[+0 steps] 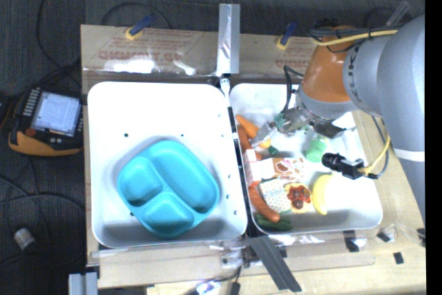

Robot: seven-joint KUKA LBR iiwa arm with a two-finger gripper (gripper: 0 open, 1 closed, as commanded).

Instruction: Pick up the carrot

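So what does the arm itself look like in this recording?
The arm is smooth, rounded grey, with an orange band above the wrist. A yellow cable runs along it and loops down near a black fitting. The pincer is small, metallic and pale.

Bench [103, 45] w/ 2 white bins [110, 100] side by side.

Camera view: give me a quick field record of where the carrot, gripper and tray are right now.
carrot: right bin, near its left wall, lying free
gripper: over the right bin, just right of the carrot
blue tray: left bin, three compartments
right bin: also holds a yellow banana-like piece and other toy foods
task status: carrot not lifted
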